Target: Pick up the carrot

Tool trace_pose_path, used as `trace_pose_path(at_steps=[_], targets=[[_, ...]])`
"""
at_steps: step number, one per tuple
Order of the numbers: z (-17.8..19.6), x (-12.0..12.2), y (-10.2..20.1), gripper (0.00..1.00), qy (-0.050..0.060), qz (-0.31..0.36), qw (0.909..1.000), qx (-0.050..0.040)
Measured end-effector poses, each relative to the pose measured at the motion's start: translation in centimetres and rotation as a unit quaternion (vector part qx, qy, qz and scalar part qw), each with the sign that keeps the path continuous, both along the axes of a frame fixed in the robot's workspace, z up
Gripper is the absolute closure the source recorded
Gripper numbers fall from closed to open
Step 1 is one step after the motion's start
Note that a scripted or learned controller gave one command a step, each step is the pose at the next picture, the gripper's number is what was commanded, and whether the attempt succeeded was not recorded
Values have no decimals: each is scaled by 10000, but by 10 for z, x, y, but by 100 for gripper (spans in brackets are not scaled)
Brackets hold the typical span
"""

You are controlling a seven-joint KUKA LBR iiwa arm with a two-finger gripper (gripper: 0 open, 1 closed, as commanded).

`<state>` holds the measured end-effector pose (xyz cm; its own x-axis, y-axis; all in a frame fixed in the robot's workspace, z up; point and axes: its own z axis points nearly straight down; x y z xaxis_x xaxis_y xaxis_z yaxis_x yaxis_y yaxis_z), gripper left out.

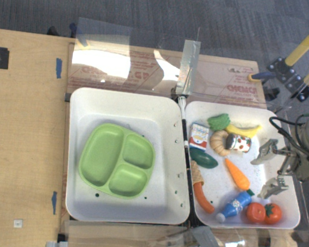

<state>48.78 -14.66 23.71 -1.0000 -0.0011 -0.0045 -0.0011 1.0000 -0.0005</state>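
Camera view, entry 1: gripper (270, 169), 2 metal fingers spread wide with nothing between them, hanging over the right side of the right bin (292, 219).

Entry 2: carrot (237, 175), orange, lying flat on the bin floor just left of the gripper and apart from it, level with the gap between the fingers. Long axis diagonal: the narrow tip points up and away from the gripper, the broad end with green stub (250, 191) points down toward the lower finger.

Entry 3: neighbours. Blue bottle (235, 205) and tomato (263, 213) below the gripper; croissant (221, 142) and banana (243, 128) up and left of it.

Step in hand: approach, by my reading; no contact yet. The next move likely calls for a shift left over the carrot's middle, a wrist turn so the fingers straddle its short width, then descent and closing.
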Motion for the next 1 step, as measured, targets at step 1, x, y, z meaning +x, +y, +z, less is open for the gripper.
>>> trace_pose_path(at_steps=[1], targets=[[-139, 50, 7, 0, -37, -404, 9992, -6]])
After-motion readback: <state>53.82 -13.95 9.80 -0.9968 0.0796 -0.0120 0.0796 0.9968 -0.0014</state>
